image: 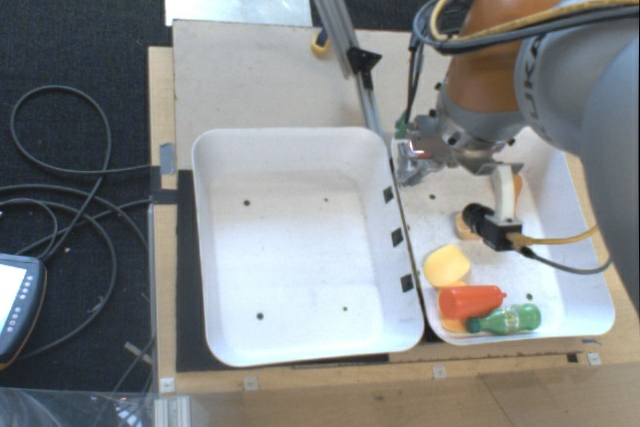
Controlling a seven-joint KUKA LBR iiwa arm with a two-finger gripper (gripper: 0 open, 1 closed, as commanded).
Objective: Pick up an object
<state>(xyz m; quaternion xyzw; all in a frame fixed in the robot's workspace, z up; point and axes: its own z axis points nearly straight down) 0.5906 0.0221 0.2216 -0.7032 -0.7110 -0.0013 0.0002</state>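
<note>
Arm (560, 65) bent over right bin (590, 300), hand (410, 163) near its far-left corner

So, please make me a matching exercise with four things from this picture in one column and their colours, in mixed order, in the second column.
Things:
1. bottle lying near the front rim of the right bin
2. carrot-shaped toy just behind the bottle
3. rounded block next to the divider between the bins
4. left bin

Colours:
A. white
B. yellow
C. green
D. orange-red

Right pairs: 1-C, 2-D, 3-B, 4-A
</note>
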